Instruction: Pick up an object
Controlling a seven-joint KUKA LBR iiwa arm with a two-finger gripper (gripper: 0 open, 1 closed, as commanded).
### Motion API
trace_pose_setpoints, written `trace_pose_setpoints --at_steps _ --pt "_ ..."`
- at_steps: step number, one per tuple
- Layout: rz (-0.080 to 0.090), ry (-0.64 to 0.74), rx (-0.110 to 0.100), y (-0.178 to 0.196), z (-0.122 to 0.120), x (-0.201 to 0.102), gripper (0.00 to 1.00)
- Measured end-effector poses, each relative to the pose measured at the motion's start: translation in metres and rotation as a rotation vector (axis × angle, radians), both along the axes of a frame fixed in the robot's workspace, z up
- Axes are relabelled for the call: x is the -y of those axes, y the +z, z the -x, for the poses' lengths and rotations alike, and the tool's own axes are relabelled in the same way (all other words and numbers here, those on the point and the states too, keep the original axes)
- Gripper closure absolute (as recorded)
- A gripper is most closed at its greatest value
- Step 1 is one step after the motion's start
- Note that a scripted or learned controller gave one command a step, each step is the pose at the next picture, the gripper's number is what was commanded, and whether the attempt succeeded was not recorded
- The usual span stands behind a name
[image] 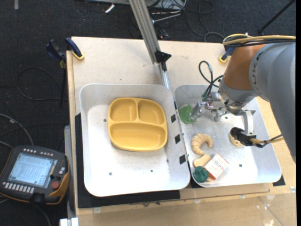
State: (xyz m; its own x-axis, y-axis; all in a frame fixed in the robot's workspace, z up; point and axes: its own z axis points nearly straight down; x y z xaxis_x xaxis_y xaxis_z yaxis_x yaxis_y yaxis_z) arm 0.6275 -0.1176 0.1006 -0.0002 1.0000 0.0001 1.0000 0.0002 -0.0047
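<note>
Green obj [201,174] touching tan croissant [202,143], rt bin [268,168].

Divided tray [138,124]: mustard yellow
Bins [94,173]: white
Worktop [117,60]: pale beige
Arm [277,74]: grey, orange band
Croissant [202,142]: tan
Small box [217,166]: white with red
Soft lump [201,174]: dark green
Piece by the claw [186,113]: light green

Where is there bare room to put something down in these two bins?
Left bin: bare floor around the yellow tray, widest below it. Right bin: crowded near the croissant, box and claw; freer at its lower right corner.
</note>
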Motion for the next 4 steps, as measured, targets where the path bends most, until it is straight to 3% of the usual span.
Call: trace_pose_setpoints --at_steps 1,4 --pt "0.001 0.000 0.006 0.014 -0.002 0.000 1.00" --pt "0.002 0.002 0.011 0.147 0.004 0.005 1.00"
